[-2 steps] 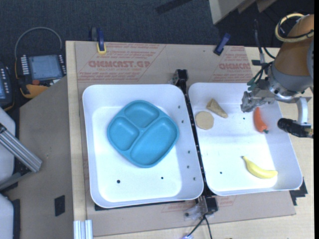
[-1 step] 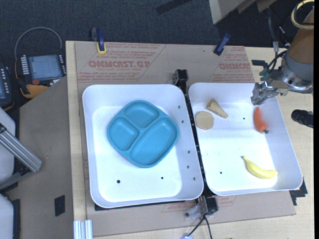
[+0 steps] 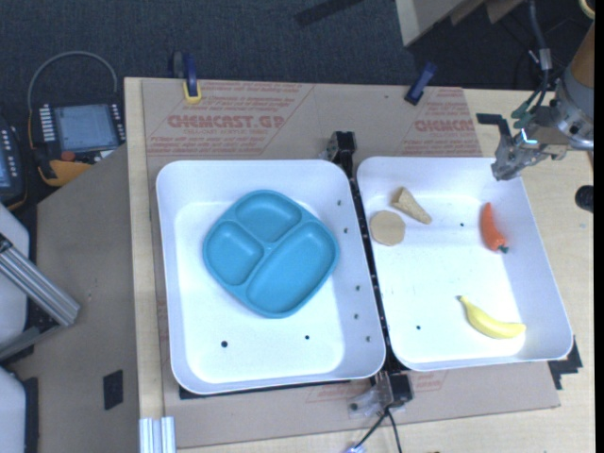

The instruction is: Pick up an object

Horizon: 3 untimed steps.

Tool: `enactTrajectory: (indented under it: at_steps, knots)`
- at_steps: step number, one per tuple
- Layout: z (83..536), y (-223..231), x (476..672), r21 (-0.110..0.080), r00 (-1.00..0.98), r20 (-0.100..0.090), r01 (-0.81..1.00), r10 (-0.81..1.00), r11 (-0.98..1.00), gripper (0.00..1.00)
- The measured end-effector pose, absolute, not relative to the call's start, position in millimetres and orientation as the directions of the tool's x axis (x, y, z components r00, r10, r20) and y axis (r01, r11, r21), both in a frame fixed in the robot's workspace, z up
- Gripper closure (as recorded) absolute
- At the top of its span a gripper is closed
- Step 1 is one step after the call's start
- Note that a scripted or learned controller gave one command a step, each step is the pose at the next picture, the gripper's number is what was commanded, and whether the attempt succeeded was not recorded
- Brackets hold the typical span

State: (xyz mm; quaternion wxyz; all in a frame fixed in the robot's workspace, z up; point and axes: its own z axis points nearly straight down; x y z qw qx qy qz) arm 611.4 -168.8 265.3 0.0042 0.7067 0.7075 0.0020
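The right bin (image 3: 528,343) holds a round tan cookie (image 3: 386,227), a tan wedge-shaped piece (image 3: 411,206), an orange carrot (image 3: 492,227) and a yellow banana (image 3: 491,321). My gripper (image 3: 508,163) hangs above the bin's far right corner, up and right of the carrot, with nothing visibly between its fingers. A blue divided plate (image 3: 272,253) lies in the left bin (image 3: 189,347).
The bins sit side by side on a cardboard-covered bench (image 3: 283,111). Clamps (image 3: 192,85) hold the board at its far edge. A pendant with a screen (image 3: 83,126) lies off the bench at the left.
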Motion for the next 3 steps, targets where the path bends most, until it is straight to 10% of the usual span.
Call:
enactTrajectory:
  at_steps: [3]
  knots:
    - [240.1,-5.9,614.7,-0.004,-0.006,0.002,1.000,1.000,0.006,1.00]
